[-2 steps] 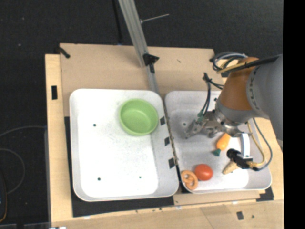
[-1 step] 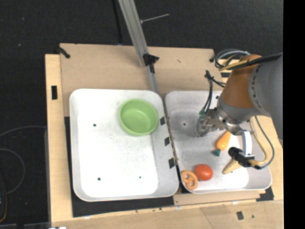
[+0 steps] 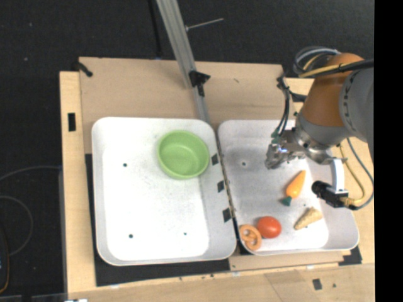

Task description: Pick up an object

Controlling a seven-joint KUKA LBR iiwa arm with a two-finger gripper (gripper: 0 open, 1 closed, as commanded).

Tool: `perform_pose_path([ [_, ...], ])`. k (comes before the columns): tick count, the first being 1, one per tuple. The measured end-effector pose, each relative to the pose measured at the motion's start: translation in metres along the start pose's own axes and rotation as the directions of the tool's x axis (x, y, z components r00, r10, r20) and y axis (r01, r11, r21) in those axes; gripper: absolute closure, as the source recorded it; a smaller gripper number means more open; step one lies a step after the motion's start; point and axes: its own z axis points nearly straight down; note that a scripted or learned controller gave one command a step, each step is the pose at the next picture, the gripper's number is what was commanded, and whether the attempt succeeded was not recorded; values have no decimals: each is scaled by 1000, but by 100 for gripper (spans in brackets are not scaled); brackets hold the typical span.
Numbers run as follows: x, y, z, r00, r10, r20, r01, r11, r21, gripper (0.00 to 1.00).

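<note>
Carrot (image 3: 295,185), orange with a green end, lies tilted in the right bin (image 3: 249,137), just below the gripper (image 3: 276,156); we cannot tell the tool's state. Near it we see a red tomato (image 3: 269,226), an orange slice (image 3: 250,236) and a tan cone (image 3: 308,218). A green bowl (image 3: 183,155) sits in the left bin (image 3: 126,206).

A green bowl (image 3: 183,155) sits upright near the left bin's far right corner. In the right bin, an orange carrot (image 3: 294,185) lies tilted mid-bin, a pale wedge (image 3: 307,218) nearer the right edge, a red tomato (image 3: 269,226) and an orange slice (image 3: 250,236) by the near left corner.
</note>
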Motion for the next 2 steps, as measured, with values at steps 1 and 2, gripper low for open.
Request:
perform_pose_path([
  [1,3,6,-58,1000,1,1,-1,1000,4,100],
  [2,3,18,-113,1000,0,1,0,1000,-1,100],
])
